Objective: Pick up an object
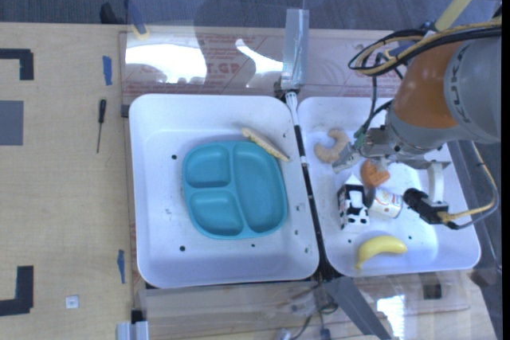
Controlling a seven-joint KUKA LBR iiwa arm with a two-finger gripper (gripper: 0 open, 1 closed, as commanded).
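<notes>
Two white bins sit side by side: the left bin (151,171) and the right bin (454,251). The left bin holds one teal divided plate (236,189) with three compartments, and one pale wooden stick (265,144) lying at a slant, its lower end touching the plate's upper right rim. The right bin holds five loose items: one tan curved piece (332,146), one orange object (373,172), one black-and-white cow toy (353,205), one small white can (387,205) and one yellow banana (379,248). One grey arm (470,91) with an orange band comes in from the right and bends down over the upper half of the right bin, cables looped above the wrist. The gripper (360,150) hangs low in that bin, pointing left toward the divider between the bins. Its fingers are mostly hidden against the wrist housing, so I cannot tell how far apart they stand, and nothing can be made out between them. Relative to the gripper: the tan curved piece lies just beside it on the left, touching or nearly so; the orange object is just below it, partly under the wrist; the cow toy and the can are near, further below, side by side; the banana is lowest, well apart. The plate and stick are well to the left, across the divider.
</notes>
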